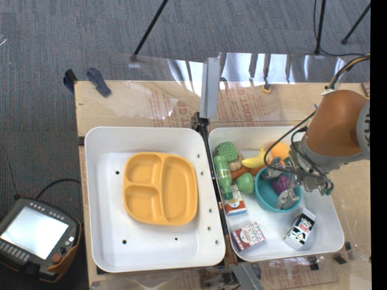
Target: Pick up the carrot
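Two shallow white bins side by side on a wooden surface (109, 104). Left bin (100, 222), centre-left of the frame, bearing a yellow divided plate (161, 188). Right bin (329, 231), right of centre, crowded with toys. Carrot (243, 173) near that bin's upper left: a short orange-red stub, lying tilted between a green bottle (221, 175) on its left and a teal bowl (272, 195) on its right, just below a yellow banana (254, 161), with a small green piece (245, 183) touching its lower side. Bumpy green fruit (228, 151) further up. Tool (289, 192) hanging over the teal bowl, apart from the carrot; spread of the tool: cannot tell, too dark and cluttered. Orange band (335, 124) of the arm above it, at the right edge. Small cartons (248, 235) and a black-and-white box (300, 229) along the bin's lower part.
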### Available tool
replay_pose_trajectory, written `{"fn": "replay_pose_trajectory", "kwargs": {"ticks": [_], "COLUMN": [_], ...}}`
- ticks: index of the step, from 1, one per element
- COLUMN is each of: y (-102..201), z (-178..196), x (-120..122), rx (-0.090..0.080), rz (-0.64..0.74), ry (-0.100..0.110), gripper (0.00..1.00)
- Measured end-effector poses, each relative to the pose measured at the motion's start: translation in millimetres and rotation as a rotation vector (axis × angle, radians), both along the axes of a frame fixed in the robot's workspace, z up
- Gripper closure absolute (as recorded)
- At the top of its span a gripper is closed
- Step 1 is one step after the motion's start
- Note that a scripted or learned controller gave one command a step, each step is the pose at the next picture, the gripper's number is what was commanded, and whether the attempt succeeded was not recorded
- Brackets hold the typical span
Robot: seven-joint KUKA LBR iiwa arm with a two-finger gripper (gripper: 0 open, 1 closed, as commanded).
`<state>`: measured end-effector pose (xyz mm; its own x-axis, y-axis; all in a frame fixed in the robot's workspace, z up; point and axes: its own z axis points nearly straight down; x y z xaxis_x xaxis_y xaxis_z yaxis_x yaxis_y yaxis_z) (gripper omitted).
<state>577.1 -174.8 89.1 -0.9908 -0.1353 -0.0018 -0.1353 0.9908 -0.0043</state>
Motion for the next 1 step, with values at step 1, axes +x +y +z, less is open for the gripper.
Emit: {"fn": "replay_pose_trajectory", "kwargs": {"ticks": [1], "y": [-28.9], "z": [-2.8], "x": [49.9], "rx": [0.008], "rz": [-0.106], "ry": [0.009], "gripper": [0.00]}}
